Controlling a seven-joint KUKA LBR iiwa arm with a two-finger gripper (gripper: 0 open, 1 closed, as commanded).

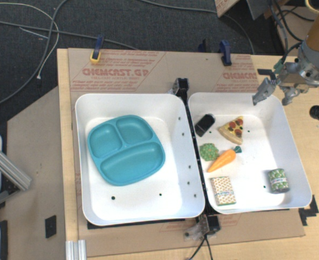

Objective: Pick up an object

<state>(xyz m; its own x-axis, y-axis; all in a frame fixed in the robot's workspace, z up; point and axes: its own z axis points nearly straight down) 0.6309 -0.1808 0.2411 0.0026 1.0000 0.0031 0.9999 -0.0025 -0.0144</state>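
A two-finger grey metal gripper (274, 95) is seen poised above the far right corner of the right-hand shallow white bin (294, 150), its jaws spread apart with nothing between them. Six objects are laid out inside that bin: a small black block (204, 124), a toy pizza slice (232, 130), a green broccoli-like toy (208, 151), an orange toy carrot (223, 160), a patterned small box (223, 190) and a green-labelled can (278, 180). A turquoise divided plastic plate (126, 149) is held in the left-hand white bin (89, 199).
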